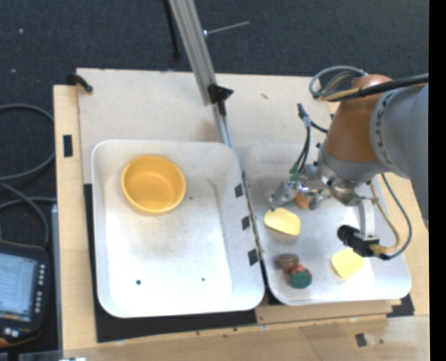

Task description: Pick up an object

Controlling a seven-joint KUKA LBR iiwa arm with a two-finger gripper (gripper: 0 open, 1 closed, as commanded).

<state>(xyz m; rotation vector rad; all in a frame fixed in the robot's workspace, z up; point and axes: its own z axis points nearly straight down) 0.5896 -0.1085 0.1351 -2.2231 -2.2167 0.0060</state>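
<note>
- Over the right bin [388, 284], near its upper middle, the gripper [301, 194] hangs low, with something small and orange [304, 199] showing at its tip. Too small to tell what it is, or whether it sits between the fingers.
- Gripper state: cannot tell; the wrist hardware hides it from this angle.
- Arm [373, 126] pose: it enters from the right edge, the grey link runs leftward, the orange band [347, 130] sits above the wrist, and the wrist points down and slightly left into the bin. Cables loop around the wrist and trail to the right.
- Nearest object: a pale yellow wedge [282, 222], lying flat just below the gripper. Its long axis runs roughly left to right, tilted a little down toward the right. Touching the gripper or apart: cannot tell.
- Second yellow piece [347, 263] sits lower right in the same bin, long axis tilted up toward the right, beside a black cable fitting [356, 239].
- Brown lump [286, 261] and a green round item [301, 278] with a red spot on it lie together at the bin's lower left, touching or nearly so.
- Left bin [207, 292] holds a yellow bowl [153, 183], upright, mouth up, in its upper left part, well apart from the arm.
- Slanted metal rail [196, 43] crosses the bench [147, 104] above the bins.
</note>
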